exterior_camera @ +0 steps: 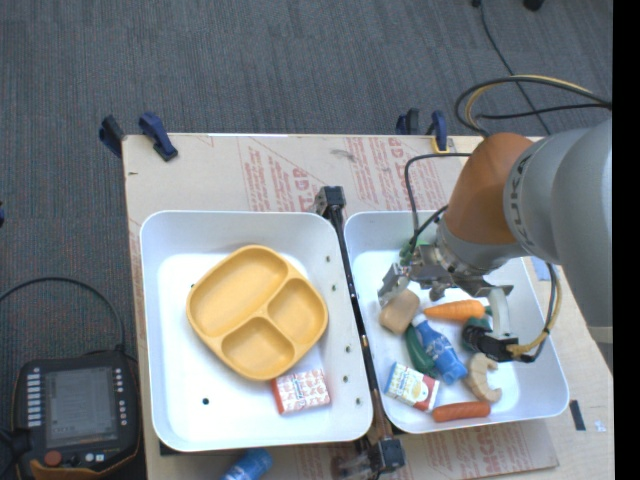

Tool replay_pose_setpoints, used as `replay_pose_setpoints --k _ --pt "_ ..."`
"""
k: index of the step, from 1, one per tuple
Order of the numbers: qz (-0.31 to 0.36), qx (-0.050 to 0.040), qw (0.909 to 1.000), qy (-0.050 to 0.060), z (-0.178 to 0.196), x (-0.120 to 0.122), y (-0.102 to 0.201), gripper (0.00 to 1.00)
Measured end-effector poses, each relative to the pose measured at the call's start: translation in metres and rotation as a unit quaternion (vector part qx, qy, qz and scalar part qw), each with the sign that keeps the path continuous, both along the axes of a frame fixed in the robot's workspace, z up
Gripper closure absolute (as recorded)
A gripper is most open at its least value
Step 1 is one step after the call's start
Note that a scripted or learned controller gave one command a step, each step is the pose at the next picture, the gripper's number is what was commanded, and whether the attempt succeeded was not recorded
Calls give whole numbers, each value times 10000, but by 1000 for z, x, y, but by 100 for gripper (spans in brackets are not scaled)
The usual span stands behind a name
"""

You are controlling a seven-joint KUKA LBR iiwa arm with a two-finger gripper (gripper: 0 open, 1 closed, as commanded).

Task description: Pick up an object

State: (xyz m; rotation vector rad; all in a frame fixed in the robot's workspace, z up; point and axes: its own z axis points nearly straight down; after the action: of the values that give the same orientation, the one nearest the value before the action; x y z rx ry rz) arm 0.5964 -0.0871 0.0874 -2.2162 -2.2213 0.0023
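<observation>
A single fixed camera hangs above the bench [240, 173] and looks down at a slant, so the bench's far edge sits toward the top of the view and its near edge toward the bottom. It stands far enough back to take in both white bins whole: the left bin [160, 318] and the right bin [545, 393] lie side by side across the middle of the picture, with grey carpet [250, 48] beyond the bench's far edge and along its left edge. The arm [545, 203] enters from the right of the view, over the right bin's far right corner. A control pendant [70, 408] lies on the floor off the bench's near left corner.
</observation>
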Motion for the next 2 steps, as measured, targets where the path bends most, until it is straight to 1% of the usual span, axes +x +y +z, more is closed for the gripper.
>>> replay_pose_setpoints --k 1,2 --pt "-23 3 10000 0 10 0 -1 100" --pt "-22 3 10000 2 10 0 -1 0"
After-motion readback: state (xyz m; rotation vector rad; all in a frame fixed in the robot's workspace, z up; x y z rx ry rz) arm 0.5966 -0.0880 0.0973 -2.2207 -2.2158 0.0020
